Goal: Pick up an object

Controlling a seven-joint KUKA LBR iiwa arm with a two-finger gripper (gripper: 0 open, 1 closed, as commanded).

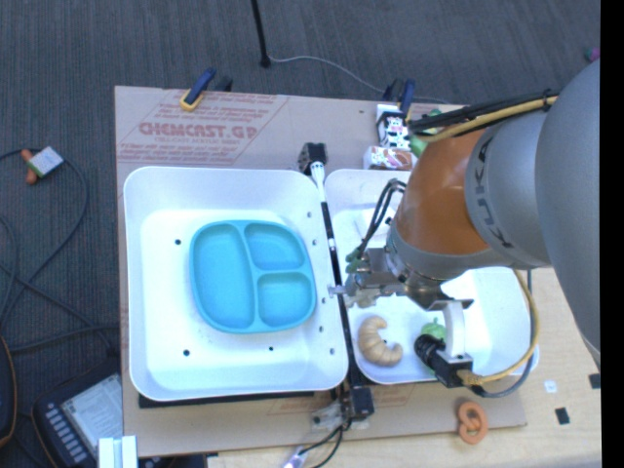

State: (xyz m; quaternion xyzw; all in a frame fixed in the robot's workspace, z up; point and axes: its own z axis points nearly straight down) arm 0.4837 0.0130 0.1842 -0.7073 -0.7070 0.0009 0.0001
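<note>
Board (195, 130) print: "CHEMCAST GP", red letters, upside-down orientation not certain
Smaller red lines beneath: too blurred to read
Elsewhere: nothing legible

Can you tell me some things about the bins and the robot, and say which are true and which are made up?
1. The light blue plastic plate with three compartments lies in the left white bin. True.
2. A tan croissant-shaped toy lies in the right white bin. True.
3. The croissant sits on the blue plate. False: it lies in the other bin, apart from the plate.
4. The grey and orange arm reaches over the left bin. False: it hangs over the right bin.
5. A small orange ring lies outside the bins, on the board near the front edge. True.
</note>
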